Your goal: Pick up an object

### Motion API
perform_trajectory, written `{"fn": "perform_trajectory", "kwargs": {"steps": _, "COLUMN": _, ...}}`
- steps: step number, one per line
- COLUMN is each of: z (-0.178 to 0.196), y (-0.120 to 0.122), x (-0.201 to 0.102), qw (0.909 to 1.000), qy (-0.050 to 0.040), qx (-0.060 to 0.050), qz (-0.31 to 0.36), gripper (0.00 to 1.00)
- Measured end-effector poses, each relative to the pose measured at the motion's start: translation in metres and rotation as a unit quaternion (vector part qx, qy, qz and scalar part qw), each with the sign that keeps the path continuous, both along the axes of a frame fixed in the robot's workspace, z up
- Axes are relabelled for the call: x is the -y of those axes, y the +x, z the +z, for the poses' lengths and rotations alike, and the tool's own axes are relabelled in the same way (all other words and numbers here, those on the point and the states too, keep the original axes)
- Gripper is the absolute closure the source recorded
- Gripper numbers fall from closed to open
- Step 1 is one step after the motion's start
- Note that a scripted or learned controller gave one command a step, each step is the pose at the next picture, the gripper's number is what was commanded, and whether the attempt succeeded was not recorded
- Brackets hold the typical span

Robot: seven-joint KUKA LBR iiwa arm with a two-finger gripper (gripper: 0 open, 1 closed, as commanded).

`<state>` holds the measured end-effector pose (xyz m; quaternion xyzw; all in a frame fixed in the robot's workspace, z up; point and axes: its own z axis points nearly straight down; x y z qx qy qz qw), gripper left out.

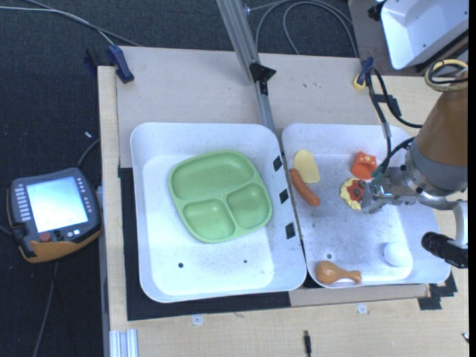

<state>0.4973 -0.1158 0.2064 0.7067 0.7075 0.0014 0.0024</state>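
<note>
Starting at the near edge of the right bin point(320, 233), a tan drumstick point(336, 274) lies with its long axis running left to right, and a white egg point(396, 254) sits near the near right corner; both lie well apart from the arm's working end. Further in, the gripper point(370, 193) hangs low over the bin's right half, reaching in from the right; just beside it, on its left, sits a small yellow and red toy point(351, 192), which looks like the likeliest target; whether they touch I cannot tell, and whether the gripper is open or shut on anything I cannot tell either. Just beyond that, an orange block point(363, 164) lies near the gripper on its far side. Toward the bin's left wall, an orange sausage point(304, 187) lies slantwise, with a yellow piece point(306, 166) touching its far end. Across the divide, the left bin point(152, 207) bears a green divided plate point(220, 195).
</note>
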Motion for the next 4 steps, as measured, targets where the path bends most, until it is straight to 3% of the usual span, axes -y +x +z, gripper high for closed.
{"fn": "perform_trajectory", "kwargs": {"steps": 1, "z": 0.048, "y": 0.001, "x": 0.000, "qw": 1.0000, "qy": 0.0000, "qx": 0.000, "qz": 0.000, "gripper": 1.00}}
{"fn": "perform_trajectory", "kwargs": {"steps": 3, "z": 0.023, "y": 0.012, "x": -0.116, "qw": 1.0000, "qy": 0.0021, "qx": -0.005, "qz": 0.003, "gripper": 1.00}}
{"fn": "perform_trajectory", "kwargs": {"steps": 4, "z": 0.028, "y": 0.025, "x": -0.166, "qw": 1.0000, "qy": 0.0014, "qx": -0.002, "qz": 0.002, "gripper": 1.00}}
